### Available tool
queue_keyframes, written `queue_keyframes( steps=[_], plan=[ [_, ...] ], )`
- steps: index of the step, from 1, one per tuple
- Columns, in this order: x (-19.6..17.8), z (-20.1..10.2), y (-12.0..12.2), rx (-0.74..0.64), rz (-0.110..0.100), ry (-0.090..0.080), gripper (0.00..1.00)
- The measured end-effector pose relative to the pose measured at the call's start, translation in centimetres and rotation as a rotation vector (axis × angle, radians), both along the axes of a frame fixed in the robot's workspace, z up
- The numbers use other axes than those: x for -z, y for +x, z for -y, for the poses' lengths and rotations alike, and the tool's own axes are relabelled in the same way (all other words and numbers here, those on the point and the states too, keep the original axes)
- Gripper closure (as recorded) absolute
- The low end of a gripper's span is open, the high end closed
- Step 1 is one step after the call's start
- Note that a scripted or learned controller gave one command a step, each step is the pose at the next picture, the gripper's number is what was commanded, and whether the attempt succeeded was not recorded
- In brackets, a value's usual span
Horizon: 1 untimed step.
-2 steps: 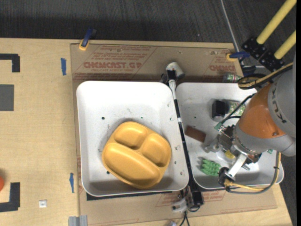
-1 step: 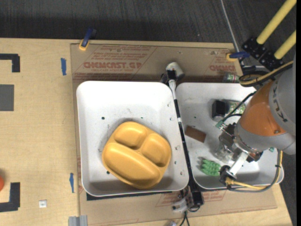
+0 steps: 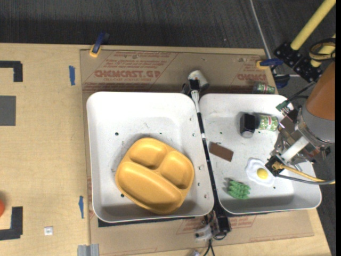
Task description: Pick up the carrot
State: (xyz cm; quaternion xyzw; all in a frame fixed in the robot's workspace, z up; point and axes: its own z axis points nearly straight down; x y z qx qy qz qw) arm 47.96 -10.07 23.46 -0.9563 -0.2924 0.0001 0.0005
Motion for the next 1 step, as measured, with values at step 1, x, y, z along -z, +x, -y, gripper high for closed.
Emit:
queue_keyframes(
  steps=[1],
  plan=[
    [4.88, -8.57, 0.85, 0.083, -0.004, 0.002, 1.0]
  ],
)
